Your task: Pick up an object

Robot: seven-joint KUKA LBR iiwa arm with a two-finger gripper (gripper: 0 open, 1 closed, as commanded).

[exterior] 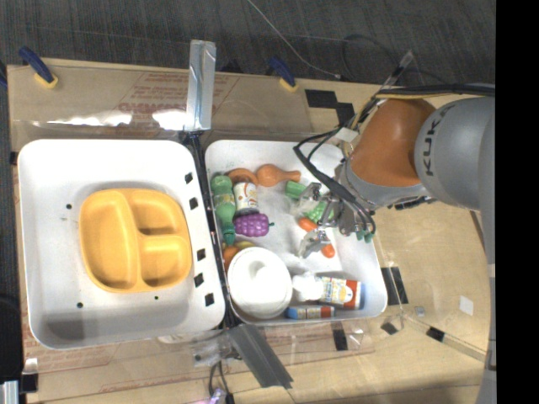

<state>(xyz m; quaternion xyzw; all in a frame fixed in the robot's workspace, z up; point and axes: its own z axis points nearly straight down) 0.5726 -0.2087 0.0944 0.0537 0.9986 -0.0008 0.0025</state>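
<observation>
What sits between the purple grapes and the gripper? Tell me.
An orange carrot-like piece on bare bin floor separates the purple grapes from the gripper, per the camera view.

Yellow tray [135,238] in left bin [42,175]

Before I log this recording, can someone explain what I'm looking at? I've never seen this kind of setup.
This is one camera fixed above a bench, looking down at a slant. The grey machine with the orange band is a robot arm reaching in from the right. Its end effector hangs low over the right bin; I can't tell whether it holds anything. That bin is crowded with toys: purple grapes, a white bowl, a small white bottle, a tan gourd and some green and orange pieces. The left bin holds a yellow divided tray.
</observation>
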